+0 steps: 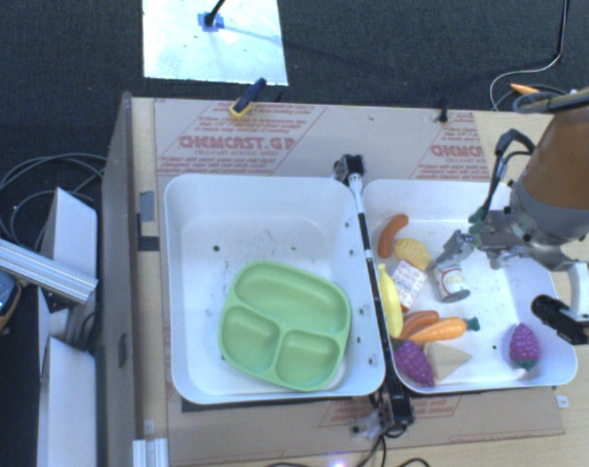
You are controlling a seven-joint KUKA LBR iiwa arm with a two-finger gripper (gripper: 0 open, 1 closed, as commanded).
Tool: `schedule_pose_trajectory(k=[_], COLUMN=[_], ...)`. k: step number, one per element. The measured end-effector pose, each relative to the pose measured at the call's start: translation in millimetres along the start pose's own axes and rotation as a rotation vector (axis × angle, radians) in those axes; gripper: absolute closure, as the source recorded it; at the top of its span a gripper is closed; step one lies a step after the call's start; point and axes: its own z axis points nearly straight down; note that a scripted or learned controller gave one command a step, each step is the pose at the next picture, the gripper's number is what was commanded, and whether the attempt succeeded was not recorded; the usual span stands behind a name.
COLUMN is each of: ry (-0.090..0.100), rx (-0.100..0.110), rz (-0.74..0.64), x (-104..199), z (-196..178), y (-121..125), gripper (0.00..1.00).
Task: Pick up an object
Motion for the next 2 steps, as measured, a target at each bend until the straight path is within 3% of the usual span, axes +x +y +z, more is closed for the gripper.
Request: schedule_pose_trajectory(k=[1,2], ry=[0.000,0.002], rx=[0.002,-0.005], rz=[0.002,0.001], x=[-10.9,-5.4], z=[77.5,118.9], y=[31.6,33.1], gripper=[0.00,0.00])
